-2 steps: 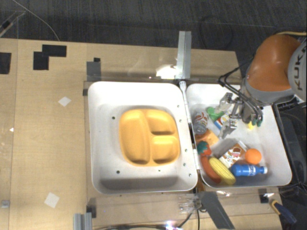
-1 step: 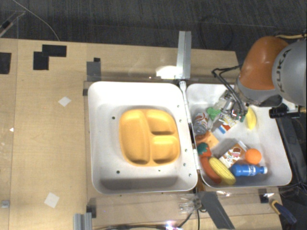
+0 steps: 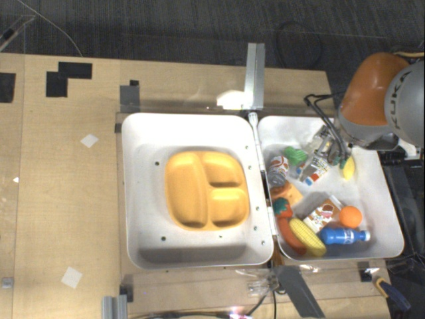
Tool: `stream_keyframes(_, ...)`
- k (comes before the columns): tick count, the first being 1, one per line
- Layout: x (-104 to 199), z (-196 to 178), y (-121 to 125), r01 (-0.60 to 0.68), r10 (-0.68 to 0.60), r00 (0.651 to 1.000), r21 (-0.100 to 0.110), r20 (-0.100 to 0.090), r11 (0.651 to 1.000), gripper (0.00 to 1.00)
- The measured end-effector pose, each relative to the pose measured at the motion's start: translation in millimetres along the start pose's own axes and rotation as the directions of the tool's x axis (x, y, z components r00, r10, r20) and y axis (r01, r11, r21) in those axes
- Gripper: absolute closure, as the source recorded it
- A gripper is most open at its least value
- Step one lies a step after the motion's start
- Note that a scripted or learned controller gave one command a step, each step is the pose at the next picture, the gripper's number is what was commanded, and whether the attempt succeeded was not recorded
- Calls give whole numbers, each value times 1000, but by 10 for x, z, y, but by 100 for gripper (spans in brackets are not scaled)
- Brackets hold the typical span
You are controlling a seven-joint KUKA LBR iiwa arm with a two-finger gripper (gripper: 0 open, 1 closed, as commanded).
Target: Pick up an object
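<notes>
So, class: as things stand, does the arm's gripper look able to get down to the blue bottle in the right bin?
Probably yes. The blue bottle lies on its side at the near edge of the right bin, with nothing lying over it. The orange ball sits close beside it, which could crowd the gripper.

Wooden bench point(image 3: 60, 198) bearing two white bins point(image 3: 136, 244)

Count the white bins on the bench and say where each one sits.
2. The left bin holds a yellow divided tray. The right bin, touching it along the middle, holds a pile of small toys, with the gripper over its far part.
</notes>
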State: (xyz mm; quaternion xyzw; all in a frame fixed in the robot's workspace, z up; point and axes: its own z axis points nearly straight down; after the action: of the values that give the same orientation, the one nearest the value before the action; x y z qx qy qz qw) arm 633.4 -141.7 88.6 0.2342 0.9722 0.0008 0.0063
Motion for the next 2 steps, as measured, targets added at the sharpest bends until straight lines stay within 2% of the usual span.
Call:
stream_keyframes(1,-182,1,215,-192,192,981,7,-12,981,0)
stream_keyframes(2,151,-9,371,-428,428,904,7,8,904,0)
